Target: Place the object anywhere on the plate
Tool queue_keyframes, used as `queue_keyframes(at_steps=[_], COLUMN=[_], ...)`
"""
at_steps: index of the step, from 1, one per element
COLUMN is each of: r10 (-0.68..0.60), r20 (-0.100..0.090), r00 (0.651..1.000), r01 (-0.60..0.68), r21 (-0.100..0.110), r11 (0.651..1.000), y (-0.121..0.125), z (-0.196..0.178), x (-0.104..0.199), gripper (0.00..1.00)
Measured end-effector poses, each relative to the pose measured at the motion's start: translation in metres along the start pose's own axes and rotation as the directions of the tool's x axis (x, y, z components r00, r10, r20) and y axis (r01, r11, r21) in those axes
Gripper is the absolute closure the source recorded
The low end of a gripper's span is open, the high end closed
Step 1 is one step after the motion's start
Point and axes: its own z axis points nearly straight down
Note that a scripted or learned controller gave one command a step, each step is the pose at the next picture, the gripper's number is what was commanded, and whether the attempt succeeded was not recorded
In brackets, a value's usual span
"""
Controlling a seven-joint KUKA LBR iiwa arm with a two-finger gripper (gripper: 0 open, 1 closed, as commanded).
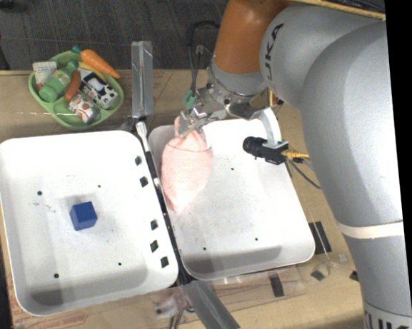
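I am showing a bulky, smooth grey arm (345, 112) with black KUKA lettering on the casing and an orange band (241, 39) above my wrist. A pale ring is circling my lower section. Metal fittings and thin dark cables are crowding my gripper (195, 118).

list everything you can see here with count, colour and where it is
plate: 1, pink, tilted in the right bin's near-left part, its top edge at the gripper
cube: 1, blue, in the left bin
bins: 2, white, side by side on the bench
bowl: 1, green, behind the left bin, full of toy food including an orange carrot
bench: 1, brown, under the bins
arm: 1, grey with orange band, from the right
gripper: 1, over the right bin's far-left corner
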Motion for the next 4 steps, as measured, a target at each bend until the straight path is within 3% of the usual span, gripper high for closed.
queue_keyframes(at_steps=[1, 2, 3, 4], r10=[-0.007, -0.4, -0.728, -0.94], r20=[0.001, -0.001, 0.0, -0.001], r00=[1.0, 0.917, 0.685, 0.342], r01=[0.007, 0.4, 0.728, 0.94], r21=[0.0, 0.002, 0.002, 0.001], r11=[1.0, 0.917, 0.685, 0.342], y=[0.001, -0.017, -0.025, -0.041], z=[-0.006, -0.013, -0.014, -0.016], x=[0.001, 0.05, 0.097, 0.136], gripper=[1.0, 1.0, 1.0, 1.0])
